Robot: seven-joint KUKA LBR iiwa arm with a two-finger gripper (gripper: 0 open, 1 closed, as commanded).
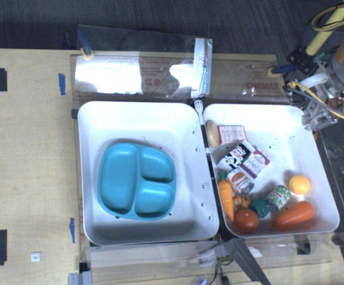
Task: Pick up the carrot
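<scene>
Claw, its state impossible to tell, hangs at the right bin's upper right edge, well apart from the carrot, which lies in that bin's lower right corner beside a tomato, untouched.

arm cut off at right edge

left bin white | tray in it turquoise | right bin white | carrot near right orange-red | tomato red | ball yellow-orange | carton black-and-white patches
</scene>
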